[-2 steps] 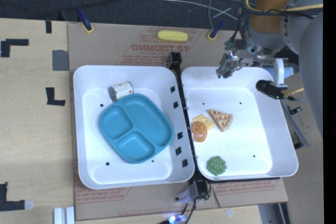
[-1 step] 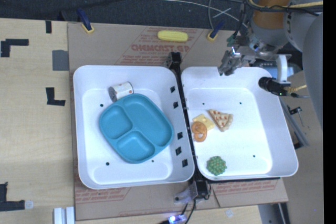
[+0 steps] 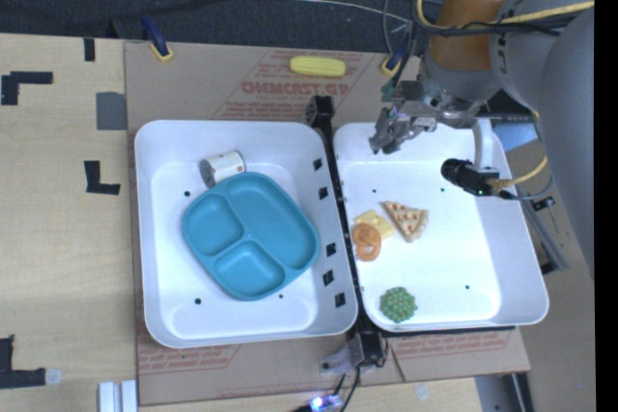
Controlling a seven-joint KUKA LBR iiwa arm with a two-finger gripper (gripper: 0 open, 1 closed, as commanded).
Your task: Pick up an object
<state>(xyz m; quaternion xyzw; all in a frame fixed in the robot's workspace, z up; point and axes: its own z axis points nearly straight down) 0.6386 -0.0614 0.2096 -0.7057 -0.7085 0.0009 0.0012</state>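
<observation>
The two-finger gripper [image 3: 386,142] hung over the right white bin [image 3: 483,299], its state impossible to tell; below it lay a waffle-patterned toy pizza wedge [image 3: 406,219], near a green knobbly ball [image 3: 398,304]

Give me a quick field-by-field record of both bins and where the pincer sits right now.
left bin: blue three-compartment plastic plate; small white cylindrical cup with red band lying on its side, at the plate's far-left corner
right bin: waffle-textured triangular toy pizza slice; orange and yellow round toy food piece; green knobbly toy broccoli
pincer: over the right bin's far-left corner, nothing seen between its fingers
outside bins: yellow oblong toy on the cardboard behind the bins
</observation>
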